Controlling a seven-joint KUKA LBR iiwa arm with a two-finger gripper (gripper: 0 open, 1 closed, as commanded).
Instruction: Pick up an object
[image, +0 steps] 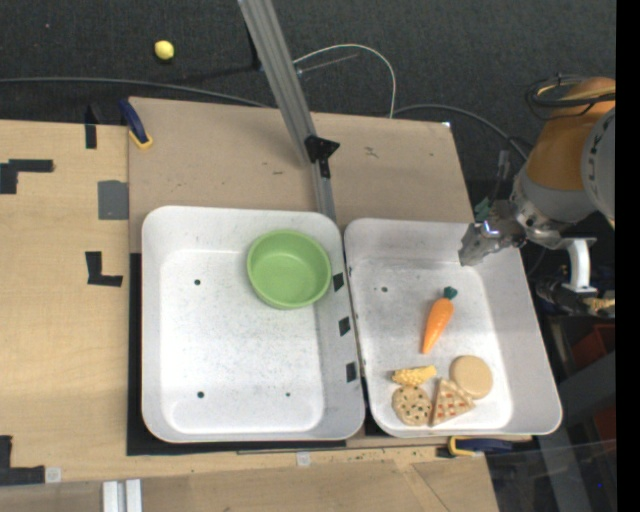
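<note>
Lying alone mid-bin, the carrot (437, 322) in the right bin (530, 400) looks the easiest target, but its taper could let it slide out. Corn (414, 376), cookie (410, 405), pizza slice (449, 402) and bun (472, 378) crowd together, risking nudges. Whether the gripper (478, 243), over the bin's far right corner, is released or clenched I cannot tell.

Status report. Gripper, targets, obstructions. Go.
Gripper at right bin's upper right rim, holding nothing seen. Carrot mid-bin, untouched; corn, cookie, pizza slice, bun clustered below. Nothing blocking the carrot.
</note>
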